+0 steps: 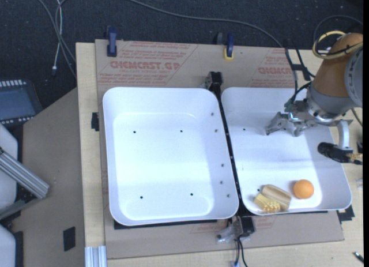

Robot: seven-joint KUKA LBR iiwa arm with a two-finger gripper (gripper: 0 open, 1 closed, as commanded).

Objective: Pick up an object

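Over the right bin [323,205], the hand [281,124] hangs spread, pointing left.

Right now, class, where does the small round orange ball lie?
The small round orange ball lies in the right white bin, near its front edge, just right of the tan corn-like block.

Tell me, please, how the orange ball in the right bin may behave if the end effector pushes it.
The orange ball looks round and smooth, so it would probably roll rather than slide. It lies close to the bin's front rim, which may stop it. The yellow object beside it could block it leftward.
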